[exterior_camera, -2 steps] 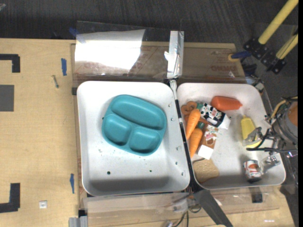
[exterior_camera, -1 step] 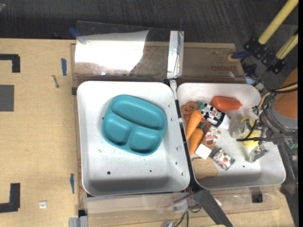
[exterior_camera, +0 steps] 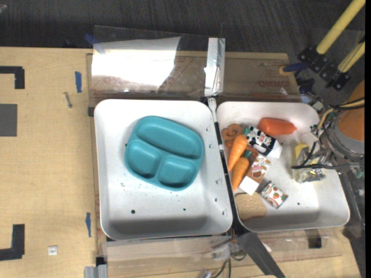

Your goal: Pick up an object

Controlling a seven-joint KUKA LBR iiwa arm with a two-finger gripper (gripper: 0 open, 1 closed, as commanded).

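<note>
Two white bins side by side. Left bin [exterior_camera: 116,213] holds a teal tray [exterior_camera: 164,151], three compartments, sitting near center. Right bin [exterior_camera: 330,213] carries the clutter: two carrots [exterior_camera: 237,155] along its left wall, an orange-red piece [exterior_camera: 277,125] toward the far side, a black-and-white packet [exterior_camera: 259,139] just beside it, small printed packets [exterior_camera: 272,194] nearer me, a tan disc [exterior_camera: 250,206] at the near-left corner. Arm [exterior_camera: 351,133] enters at the right edge, wrist above the bin's right side; I cannot tell how the gripper [exterior_camera: 310,169] stands amid cables.
</note>
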